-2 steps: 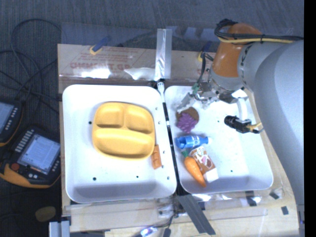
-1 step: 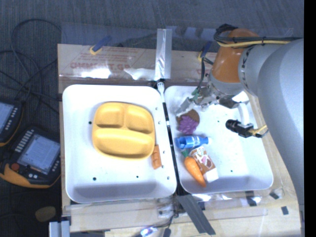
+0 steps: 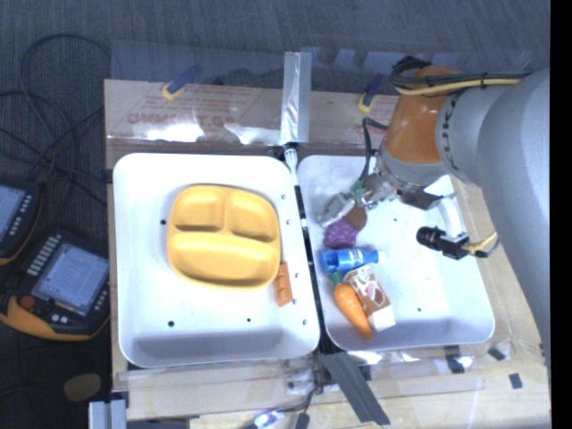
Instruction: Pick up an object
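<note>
The gripper (image 3: 342, 206) hangs in the right bin (image 3: 465, 315), fingers apart and holding nothing. The purple grapes (image 3: 340, 233) lie just below them, the blue bottle (image 3: 349, 259) beyond, lying crosswise.

Floor (image 3: 223, 12): dark grey carpet with a fine ribbed weave, running along the top and down the left side.
Bench (image 3: 206, 110): pale brown board with faint red lettering, under a clear plastic sheet held by blue clips (image 3: 179, 80).
Cables (image 3: 54, 105): black, looped loosely over the carpet at upper left.
Pendants (image 3: 54, 280): two handheld control units with screens, lying on the floor at left.
Light: even, soft glare on the plastic sheet.
</note>
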Tool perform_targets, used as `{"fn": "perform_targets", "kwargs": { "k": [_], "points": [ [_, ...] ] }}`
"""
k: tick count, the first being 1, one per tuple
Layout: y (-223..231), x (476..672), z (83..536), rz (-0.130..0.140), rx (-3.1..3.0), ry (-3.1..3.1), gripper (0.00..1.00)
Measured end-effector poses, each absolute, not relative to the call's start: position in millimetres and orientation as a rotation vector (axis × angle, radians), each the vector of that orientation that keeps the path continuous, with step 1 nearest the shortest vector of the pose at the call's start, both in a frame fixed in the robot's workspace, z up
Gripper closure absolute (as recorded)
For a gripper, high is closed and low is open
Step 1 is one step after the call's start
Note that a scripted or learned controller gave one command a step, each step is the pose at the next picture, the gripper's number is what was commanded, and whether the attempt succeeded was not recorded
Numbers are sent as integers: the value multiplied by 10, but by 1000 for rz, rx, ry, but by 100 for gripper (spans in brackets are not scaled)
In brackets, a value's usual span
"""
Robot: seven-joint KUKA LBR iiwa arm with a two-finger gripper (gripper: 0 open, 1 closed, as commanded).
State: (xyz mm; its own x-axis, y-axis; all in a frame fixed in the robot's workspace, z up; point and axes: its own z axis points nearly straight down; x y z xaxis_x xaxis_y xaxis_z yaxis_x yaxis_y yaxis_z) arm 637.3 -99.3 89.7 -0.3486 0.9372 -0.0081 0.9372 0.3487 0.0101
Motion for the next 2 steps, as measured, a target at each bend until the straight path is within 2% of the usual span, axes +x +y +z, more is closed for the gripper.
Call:
{"fn": "perform_targets", "kwargs": {
  "k": [1, 2],
  "points": [
    [-984, 6376, 986, 10, 1787, 2570, 100],
    [-347, 6686, 1840, -1, 1867, 2526, 100]
  ]
}}
